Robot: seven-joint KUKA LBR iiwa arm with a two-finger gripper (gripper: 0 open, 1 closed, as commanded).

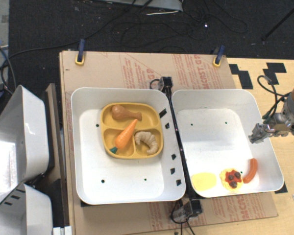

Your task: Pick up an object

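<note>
While the yellow plate (109,115) in the left bin (85,146) keeps its toy food, the sausage (251,170) lies in the right bin (220,126); the gripper (259,133), state unclear, hovers above it, approaching; next it must descend.

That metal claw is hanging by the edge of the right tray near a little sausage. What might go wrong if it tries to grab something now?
The gripper sits over the right bin's sloped rim, so it could bump the wall going down. The sausage lies against that same wall, leaving little room for fingers. The flat yellow piece and the small tart beside it are low, so a grab may slip off them.
</note>
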